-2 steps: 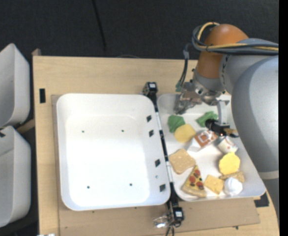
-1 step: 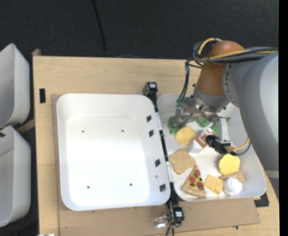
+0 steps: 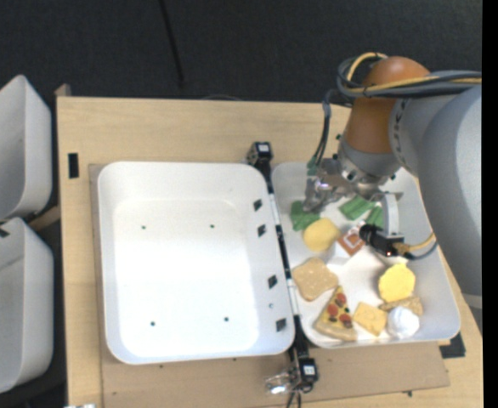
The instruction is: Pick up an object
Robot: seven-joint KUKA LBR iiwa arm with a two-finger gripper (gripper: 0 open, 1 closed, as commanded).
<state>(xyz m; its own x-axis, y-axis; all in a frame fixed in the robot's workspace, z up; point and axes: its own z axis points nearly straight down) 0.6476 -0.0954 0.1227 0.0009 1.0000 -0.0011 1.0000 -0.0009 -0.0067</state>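
Note:
My gripper [image 3: 324, 194] reaches down into the back of the right bin [image 3: 440, 308], just above a green toy piece [image 3: 303, 217] and a round yellow piece [image 3: 320, 233]. Another green piece [image 3: 359, 206] lies to its right. Toward the front of this bin lie a slice of toast [image 3: 314, 279], a pizza slice [image 3: 337, 314], a cracker square [image 3: 370, 318], a yellow block [image 3: 397, 283], a white ball [image 3: 404, 323] and a small red-and-white piece [image 3: 350, 242]. The wrist hides the fingertips.
The left bin [image 3: 181, 262] sits beside the right one, split from it by a black-clipped divider [image 3: 276, 236]. The arm's grey body [image 3: 444, 160] hangs over the right bin's far right side. White chairs [image 3: 7, 228] stand off the bench's left edge.

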